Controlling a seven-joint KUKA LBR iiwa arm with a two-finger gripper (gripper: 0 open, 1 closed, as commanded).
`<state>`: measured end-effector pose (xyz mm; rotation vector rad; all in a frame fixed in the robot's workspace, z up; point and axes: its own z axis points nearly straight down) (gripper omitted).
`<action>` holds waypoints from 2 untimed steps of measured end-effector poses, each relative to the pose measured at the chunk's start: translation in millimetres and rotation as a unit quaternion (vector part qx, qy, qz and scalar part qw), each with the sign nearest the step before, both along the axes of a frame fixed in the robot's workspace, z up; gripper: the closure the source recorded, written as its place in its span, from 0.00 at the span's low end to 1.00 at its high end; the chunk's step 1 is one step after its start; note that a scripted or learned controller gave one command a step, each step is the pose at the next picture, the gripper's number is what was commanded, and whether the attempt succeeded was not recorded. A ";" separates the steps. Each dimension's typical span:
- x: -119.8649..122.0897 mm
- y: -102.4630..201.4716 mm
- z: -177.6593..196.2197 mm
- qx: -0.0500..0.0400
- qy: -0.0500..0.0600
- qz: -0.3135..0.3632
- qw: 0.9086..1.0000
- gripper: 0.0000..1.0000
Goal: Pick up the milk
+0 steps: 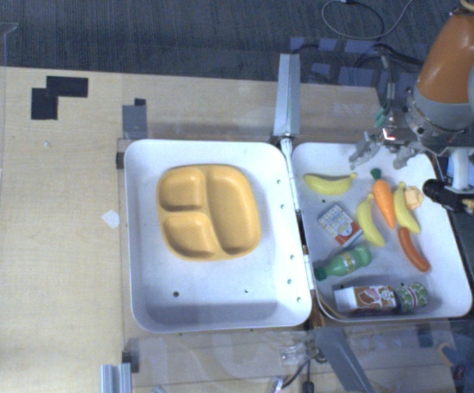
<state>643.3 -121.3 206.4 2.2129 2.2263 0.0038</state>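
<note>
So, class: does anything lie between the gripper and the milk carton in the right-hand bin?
Nothing visible covers the milk carton; its top is bare. The gripper hangs near the far edge of the bin, with bare floor between them. A banana lies close along the carton's side toward the view's right and may crowd a grasp.

The claw (386, 146) hung open over the right bin's (458, 289) far edge, nothing in it. The milk (339, 222) sat mid-bin beside a banana (370, 223), and a yellow tray (209, 211) sat in the left bin (142, 285).
</note>
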 end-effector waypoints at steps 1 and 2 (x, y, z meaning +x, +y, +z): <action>-73.3 29.9 -67.3 0.000 0.000 -0.036 0.999 0.00; 26.9 -28.7 -74.0 0.000 -0.001 0.028 1.000 0.00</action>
